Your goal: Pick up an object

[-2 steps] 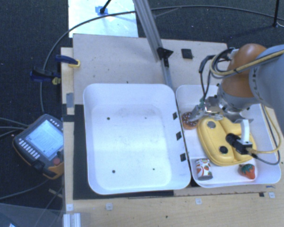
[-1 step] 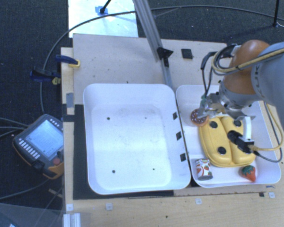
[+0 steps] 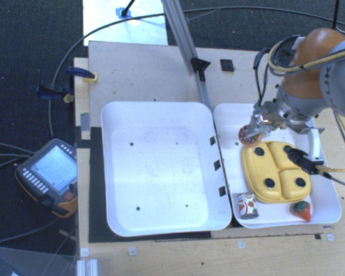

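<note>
Nearest, a small can (image 3: 247, 206) and strawberry (image 3: 302, 210) sit at the right bin's (image 3: 230, 125) front edge, beside a smooth yellow tray (image 3: 274, 172). Reaching from the right, the arm (image 3: 316, 62) sets its gripper (image 3: 254, 130) low over a round brown donut (image 3: 249, 135); jaw state unclear. Left bin (image 3: 155, 165) lies open.
</note>
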`<action>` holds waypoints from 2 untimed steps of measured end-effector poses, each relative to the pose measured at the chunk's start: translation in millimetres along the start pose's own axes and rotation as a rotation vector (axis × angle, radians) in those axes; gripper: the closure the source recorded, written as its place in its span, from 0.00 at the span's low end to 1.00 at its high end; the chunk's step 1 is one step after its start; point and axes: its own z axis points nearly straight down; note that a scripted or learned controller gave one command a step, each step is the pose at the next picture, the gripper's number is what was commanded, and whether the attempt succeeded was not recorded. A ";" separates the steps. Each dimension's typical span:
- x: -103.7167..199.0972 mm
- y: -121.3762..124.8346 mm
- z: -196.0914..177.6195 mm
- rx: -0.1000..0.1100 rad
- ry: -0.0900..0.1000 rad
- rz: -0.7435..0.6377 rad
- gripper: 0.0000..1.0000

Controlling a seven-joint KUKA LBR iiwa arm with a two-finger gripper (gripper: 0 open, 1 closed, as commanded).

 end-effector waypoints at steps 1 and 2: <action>0.1 1.4 -21.6 0.001 0.000 0.000 1.00; 54.4 12.1 -16.1 0.003 0.002 -0.006 1.00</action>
